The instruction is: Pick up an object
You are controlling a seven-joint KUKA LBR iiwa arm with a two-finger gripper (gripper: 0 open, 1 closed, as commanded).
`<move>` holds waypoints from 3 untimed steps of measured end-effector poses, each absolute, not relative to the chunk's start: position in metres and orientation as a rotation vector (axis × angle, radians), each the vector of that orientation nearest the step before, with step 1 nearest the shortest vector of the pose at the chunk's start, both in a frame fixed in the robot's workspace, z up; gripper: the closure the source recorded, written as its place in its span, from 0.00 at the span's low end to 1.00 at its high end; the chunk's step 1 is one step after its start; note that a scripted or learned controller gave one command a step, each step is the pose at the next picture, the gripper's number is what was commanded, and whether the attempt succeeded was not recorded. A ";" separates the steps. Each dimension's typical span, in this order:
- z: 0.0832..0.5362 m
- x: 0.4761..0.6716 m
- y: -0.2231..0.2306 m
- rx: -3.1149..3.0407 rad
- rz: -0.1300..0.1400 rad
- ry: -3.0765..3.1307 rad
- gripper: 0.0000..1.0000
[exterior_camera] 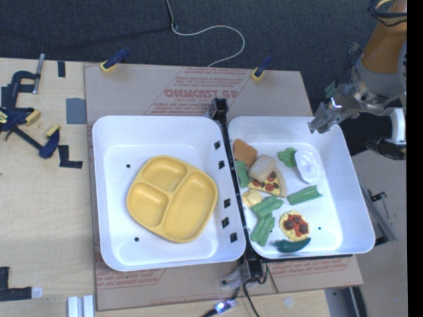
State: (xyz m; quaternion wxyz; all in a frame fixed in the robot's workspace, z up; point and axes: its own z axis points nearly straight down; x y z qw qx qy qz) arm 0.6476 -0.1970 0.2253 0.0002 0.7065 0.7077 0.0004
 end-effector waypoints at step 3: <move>0.223 0.573 -0.051 2.219 -0.004 2.230 1.00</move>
